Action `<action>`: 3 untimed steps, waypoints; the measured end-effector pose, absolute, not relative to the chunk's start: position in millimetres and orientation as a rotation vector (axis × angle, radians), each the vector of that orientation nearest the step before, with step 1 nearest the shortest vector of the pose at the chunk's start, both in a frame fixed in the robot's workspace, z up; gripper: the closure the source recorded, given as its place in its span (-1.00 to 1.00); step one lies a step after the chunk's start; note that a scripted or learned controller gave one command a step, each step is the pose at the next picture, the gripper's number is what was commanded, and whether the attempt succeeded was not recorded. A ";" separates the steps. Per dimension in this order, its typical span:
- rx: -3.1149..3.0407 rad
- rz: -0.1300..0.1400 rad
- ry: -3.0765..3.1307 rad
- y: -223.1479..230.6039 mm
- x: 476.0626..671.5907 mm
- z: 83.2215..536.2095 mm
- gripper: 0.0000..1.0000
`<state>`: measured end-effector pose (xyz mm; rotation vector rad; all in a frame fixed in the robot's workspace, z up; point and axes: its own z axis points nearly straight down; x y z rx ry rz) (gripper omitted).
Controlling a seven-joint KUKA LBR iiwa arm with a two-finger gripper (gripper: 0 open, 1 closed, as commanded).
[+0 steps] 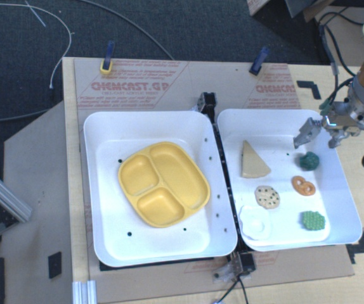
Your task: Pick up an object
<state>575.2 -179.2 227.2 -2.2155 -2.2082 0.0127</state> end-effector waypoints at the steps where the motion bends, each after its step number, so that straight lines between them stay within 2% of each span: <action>1: -2.220 0.000 -2.221 -178.6 578.0 235.4 -1.00; 3: -2.218 0.004 -2.215 -179.6 564.2 138.9 -1.00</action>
